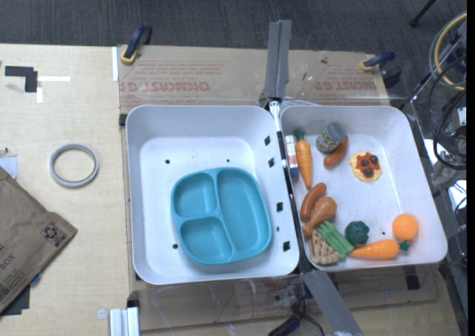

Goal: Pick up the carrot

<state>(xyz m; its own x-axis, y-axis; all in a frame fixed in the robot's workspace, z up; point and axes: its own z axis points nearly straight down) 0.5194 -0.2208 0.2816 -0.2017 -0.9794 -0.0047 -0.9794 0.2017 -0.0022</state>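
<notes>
Two carrots lie in the right bin [415,142]. One carrot [303,162] rests upright along the bin's left wall, its green top pointing to the back. The other carrot [377,250] lies flat near the front edge, green stub toward the right, beside an orange ball [405,226].
The right bin also holds a grey can [331,136], a sausage [336,152], a small pizza piece [366,166], two more sausages [316,204], broccoli [356,232] and a waffle with green beans [326,244]. A blue divided plate [220,216] sits in the left bin [148,142]. A tape ring [74,165] lies on the bench.
</notes>
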